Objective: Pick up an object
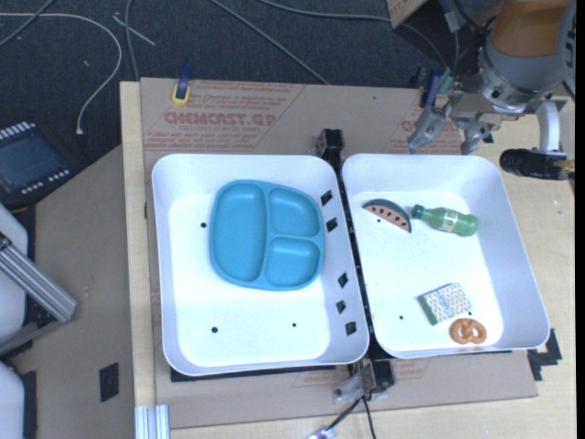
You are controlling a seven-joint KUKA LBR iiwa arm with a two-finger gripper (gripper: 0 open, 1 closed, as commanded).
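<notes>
Left bin holds blue divided plate, three compartments, lying flat near centre. Right bin holds four small things. My arm reaches in from upper right, orange band above wrist, wrist pointing down over bench beyond right bin's far rim. My pincer hangs there, fingers spread apart, nothing between them. Green bottle lies on side in far half, watermelon slice just beside its neck. Patterned packet near front, pretzel just beside it at front rim.
</notes>
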